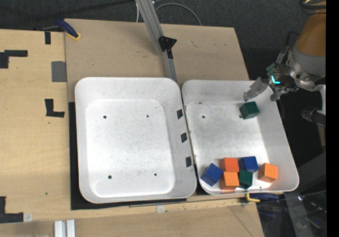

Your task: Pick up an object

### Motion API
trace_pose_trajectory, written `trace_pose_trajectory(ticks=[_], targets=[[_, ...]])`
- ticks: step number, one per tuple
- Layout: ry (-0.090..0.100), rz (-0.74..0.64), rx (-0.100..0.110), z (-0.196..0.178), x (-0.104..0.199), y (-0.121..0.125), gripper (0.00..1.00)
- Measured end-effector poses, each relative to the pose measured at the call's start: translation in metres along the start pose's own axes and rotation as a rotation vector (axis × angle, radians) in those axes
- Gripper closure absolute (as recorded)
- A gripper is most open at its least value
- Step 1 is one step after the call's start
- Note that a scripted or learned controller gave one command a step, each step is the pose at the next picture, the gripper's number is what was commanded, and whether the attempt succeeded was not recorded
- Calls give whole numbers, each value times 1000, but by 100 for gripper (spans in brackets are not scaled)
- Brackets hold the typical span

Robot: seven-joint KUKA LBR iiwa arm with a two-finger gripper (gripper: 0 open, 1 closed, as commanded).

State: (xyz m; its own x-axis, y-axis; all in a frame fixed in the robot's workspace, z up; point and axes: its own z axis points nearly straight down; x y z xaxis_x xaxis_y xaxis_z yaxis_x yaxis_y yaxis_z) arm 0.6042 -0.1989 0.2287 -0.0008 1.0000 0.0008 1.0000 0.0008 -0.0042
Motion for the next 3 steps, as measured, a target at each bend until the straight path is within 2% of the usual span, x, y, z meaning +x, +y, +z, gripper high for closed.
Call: trace_pose_trajectory(ticks=[1, 2, 3], targets=[[-2, -1, -3, -2, 0, 1, 0], [-1, -2, 2, 49, 3, 9, 0], [-1, 0, 3, 99, 5, -1, 0]])
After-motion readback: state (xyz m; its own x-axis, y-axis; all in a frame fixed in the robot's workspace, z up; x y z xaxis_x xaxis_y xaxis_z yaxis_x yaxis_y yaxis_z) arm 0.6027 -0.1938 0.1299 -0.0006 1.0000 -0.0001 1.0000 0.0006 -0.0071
